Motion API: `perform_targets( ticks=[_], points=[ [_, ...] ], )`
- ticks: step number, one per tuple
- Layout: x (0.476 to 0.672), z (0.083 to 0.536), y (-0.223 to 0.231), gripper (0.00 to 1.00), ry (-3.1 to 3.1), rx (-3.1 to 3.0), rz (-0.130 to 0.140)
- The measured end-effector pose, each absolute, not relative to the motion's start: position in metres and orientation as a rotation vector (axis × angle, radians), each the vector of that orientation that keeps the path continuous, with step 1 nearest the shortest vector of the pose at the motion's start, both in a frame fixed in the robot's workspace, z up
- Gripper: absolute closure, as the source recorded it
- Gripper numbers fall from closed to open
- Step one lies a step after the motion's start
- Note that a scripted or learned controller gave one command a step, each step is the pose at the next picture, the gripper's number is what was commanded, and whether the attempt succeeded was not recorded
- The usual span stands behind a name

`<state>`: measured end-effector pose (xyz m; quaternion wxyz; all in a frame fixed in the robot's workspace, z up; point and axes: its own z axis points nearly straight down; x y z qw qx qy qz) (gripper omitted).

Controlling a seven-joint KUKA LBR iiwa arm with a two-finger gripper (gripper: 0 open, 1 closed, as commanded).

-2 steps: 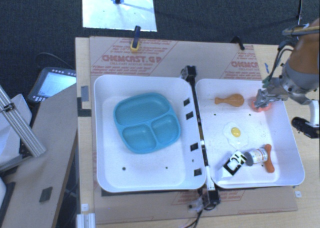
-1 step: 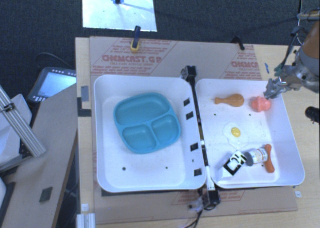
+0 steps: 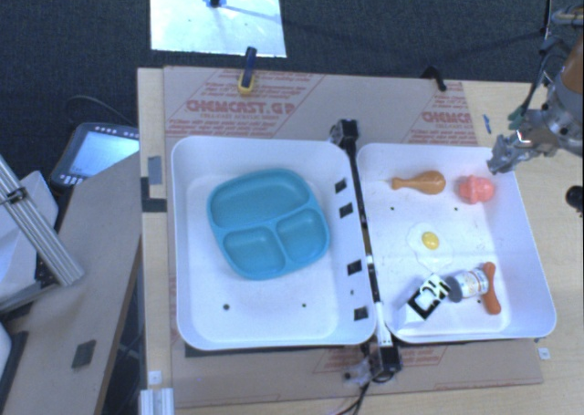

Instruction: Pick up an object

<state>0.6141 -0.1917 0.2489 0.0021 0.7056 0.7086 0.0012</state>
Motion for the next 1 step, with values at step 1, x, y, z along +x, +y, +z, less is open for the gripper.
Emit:
perform_targets(
  ticks=[1],
  points=[
    [0.5987, 0.2373, -0.1368, 1.0, 2.232, 2.213, 0.001]
  ],
)
